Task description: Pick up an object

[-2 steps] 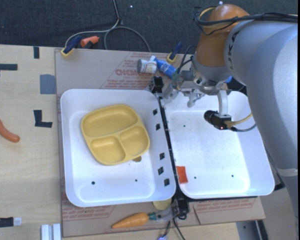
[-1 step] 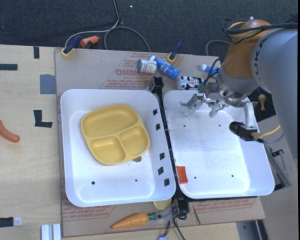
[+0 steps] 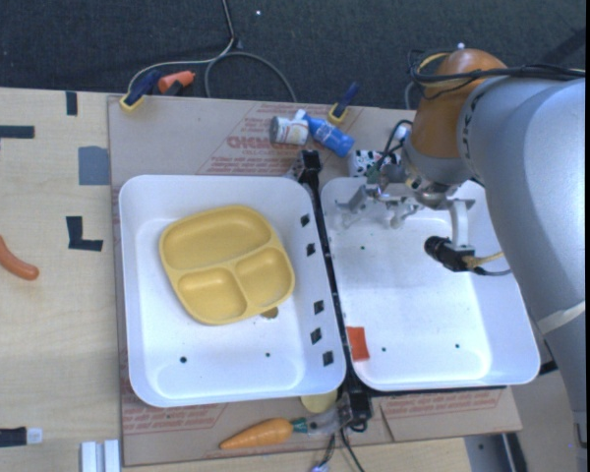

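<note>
I am positioning my end effector (image 3: 379, 203) over the far end of the right bin (image 3: 423, 362), near the divider (image 3: 320, 254) between the two bins. Its metal parts are crowding together there, and I cannot tell whether it is open or closed. Nothing is showing as gripped, so I am judging the pick as not yet done: selection, descent, closure and lift are all remaining.

Working outward within the right bin, the nearest candidate is a small orange block (image 3: 356, 342), lying flat near the front edge, just beside the divider. Its long axis is running roughly front to back along the divider.

Beyond the divider, the left bin (image 3: 147, 362) is carrying a yellow divided plate (image 3: 226, 264), lying flat and rotated askew to the bin walls.
</note>
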